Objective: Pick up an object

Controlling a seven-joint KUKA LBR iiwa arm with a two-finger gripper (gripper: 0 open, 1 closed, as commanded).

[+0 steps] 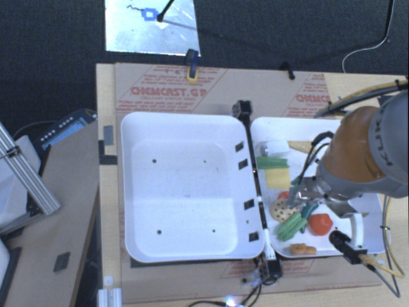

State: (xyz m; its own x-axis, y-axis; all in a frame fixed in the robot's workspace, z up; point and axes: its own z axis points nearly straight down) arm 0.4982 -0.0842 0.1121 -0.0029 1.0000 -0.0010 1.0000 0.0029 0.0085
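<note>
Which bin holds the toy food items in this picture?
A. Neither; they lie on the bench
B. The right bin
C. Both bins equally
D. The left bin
B. The red piece, the green piece and the yellow block all lie in the right bin, under the arm, while the left bin shows bare white floor.

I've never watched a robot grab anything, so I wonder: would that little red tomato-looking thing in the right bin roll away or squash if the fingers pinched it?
The red tomato-like piece looks rounded, so it may roll or squirt sideways under a pinch. Its even colour suggests a toy, probably light and not easily crushed. Neighbours such as the green ridged piece crowd it, which could hinder rolling.
</note>
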